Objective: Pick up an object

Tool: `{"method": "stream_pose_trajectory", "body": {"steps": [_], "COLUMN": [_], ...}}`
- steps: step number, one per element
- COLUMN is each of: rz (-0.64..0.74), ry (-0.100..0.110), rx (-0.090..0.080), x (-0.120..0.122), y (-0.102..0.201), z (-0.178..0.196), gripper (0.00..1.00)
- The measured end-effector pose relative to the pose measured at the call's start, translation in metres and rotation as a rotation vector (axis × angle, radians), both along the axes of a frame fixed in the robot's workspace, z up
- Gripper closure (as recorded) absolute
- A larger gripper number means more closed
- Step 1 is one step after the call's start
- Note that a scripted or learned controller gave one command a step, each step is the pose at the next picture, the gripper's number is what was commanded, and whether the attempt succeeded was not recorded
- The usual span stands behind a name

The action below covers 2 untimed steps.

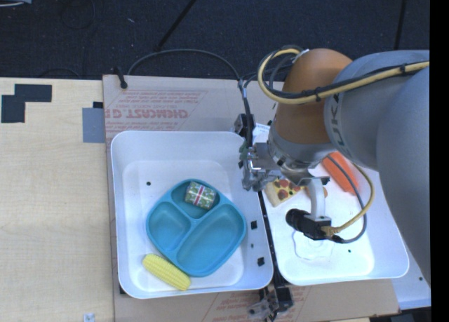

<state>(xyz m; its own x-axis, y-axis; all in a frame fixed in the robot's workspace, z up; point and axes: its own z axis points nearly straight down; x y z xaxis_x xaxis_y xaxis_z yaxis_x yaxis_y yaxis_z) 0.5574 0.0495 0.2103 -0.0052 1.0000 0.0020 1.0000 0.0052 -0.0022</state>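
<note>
Pincer: the grey two-finger gripper (pixel 254 173) hangs over the inner edge of the right white bin (pixel 382 257), by the rim shared with the left white bin (pixel 130 173); from where I stand, I cannot tell its spread.
Arm: the grey arm with the orange band (pixel 316 78) leans in over the right bin's far edge.
Blue plate: a blue three-part plastic plate (pixel 203 243) lies mid-left bin.
Block: a small green-and-red striped block (pixel 200 195) sits in the plate's far compartment.
Corn: a yellow toy corn cob (pixel 166 272) lies at the left bin's near edge, touching the plate.
Right bin: an orange carrot-like toy (pixel 342 172) and a pale spotted slice (pixel 283 191) lie just beside the wrist.
</note>
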Motion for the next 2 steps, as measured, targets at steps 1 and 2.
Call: {"method": "stream_pose_trajectory", "body": {"steps": [1, 2], "rz": [-0.001, -0.002], "ry": [0.001, 0.002], "rx": [0.0, -0.003], "x": [0.0095, 0.0089], "y": [0.047, 0.0453], "z": [0.0028, 0.0026], "gripper": [1.0, 0.0]}}
